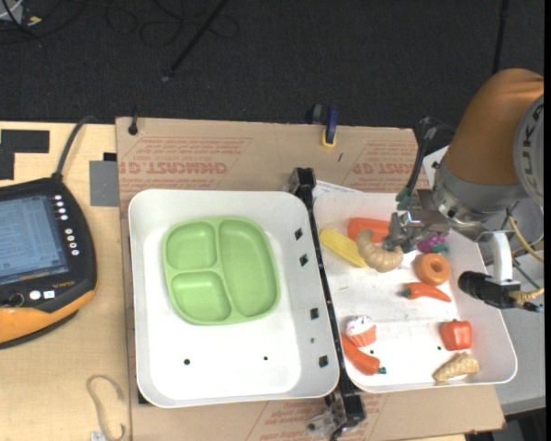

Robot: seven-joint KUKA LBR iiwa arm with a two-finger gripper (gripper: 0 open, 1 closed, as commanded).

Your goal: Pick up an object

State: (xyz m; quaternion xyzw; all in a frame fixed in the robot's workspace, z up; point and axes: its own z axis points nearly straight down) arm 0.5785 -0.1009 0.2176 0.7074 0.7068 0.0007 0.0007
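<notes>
My gripper (402, 232) hangs low over the upper middle of the right bin (496, 375). Directly under and beside it lie a beige knobbly piece (382, 258) and an orange carrot-like piece (367, 227); whether it touches either is unclear. A yellow corn-like piece (342, 246) lies to their left. To the gripper's right sit a purple item (432, 243), an orange ring (432, 269) and a small red chili (428, 292). Nearer the front are a red pepper (455, 334), a beige bread-like piece (455, 367), a red-and-white piece (359, 329) and a red-orange piece (364, 358).
The left bin (156, 356) holds a green divided plate (220, 270). A black divider (314, 283) runs between the bins. A tablet pendant (28, 255) lies on the bench at far left. The arm's orange band (500, 122) rises over the right bin's back right.
</notes>
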